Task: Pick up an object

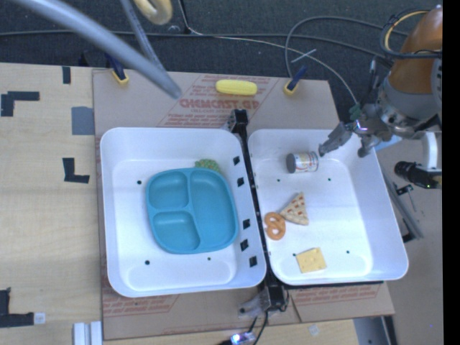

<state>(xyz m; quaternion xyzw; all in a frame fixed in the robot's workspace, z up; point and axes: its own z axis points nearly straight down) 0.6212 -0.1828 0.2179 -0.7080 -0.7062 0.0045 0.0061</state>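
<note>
Two glossy white plastic bins sit on a cardboard sheet printed with red lettering too blurred to read. The left bin (122, 192) holds a smooth blue divided tray (192, 210), with something green (208, 165) just behind it. In the right bin (366, 221) lie a small cylindrical can (302, 162) on its side, a pizza-slice wedge (295, 210), a pretzel (274, 226) and a square yellow cracker (310, 260). The gripper (349, 140) hovers over the bin's far right corner, fingers spread, holding nothing, near the can.
</note>
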